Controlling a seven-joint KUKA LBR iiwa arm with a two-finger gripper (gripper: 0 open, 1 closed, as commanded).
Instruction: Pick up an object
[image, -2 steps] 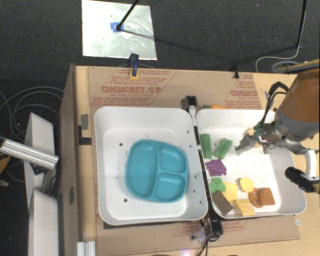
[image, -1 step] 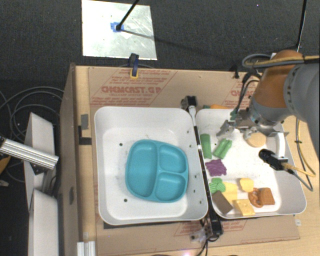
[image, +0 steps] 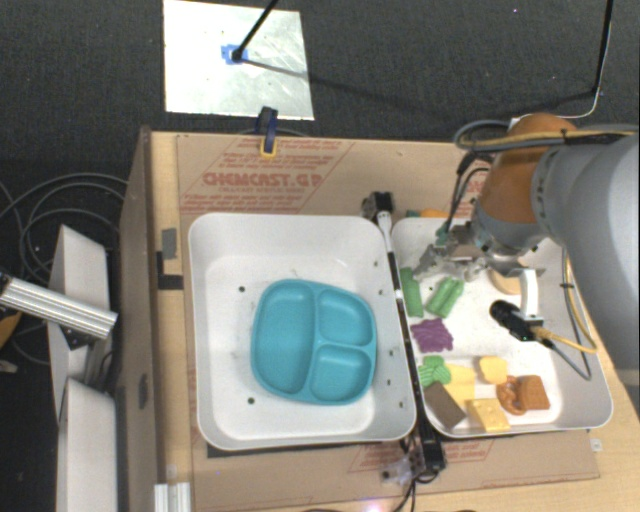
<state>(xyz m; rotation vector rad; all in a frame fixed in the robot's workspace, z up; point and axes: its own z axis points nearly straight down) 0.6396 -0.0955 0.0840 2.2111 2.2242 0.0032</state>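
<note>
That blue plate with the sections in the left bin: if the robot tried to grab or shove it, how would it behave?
The blue divided plate looks like moulded plastic, so probably stiff and light. It lies flat and low in the left bin, so it would more likely slide than tip or roll. Its smooth, wide shape may give two fingers little to pinch except the rim, so a grasp could slip.

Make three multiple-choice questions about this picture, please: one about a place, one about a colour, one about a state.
1. Where is the divided plate?
A. left bin
B. right bin
C. on the cardboard

2. What colour is that plate?
A. red
B. turquoise
C. black

3. How does the plate lie?
A. upside down
B. on its edge
C. flat, hollows facing up

Answers:
1 A, it rests on the left bin's floor, away from the toys in the right bin.
2 B, its whole surface is blue-green.
3 C, its three compartments are open to the camera.
</note>
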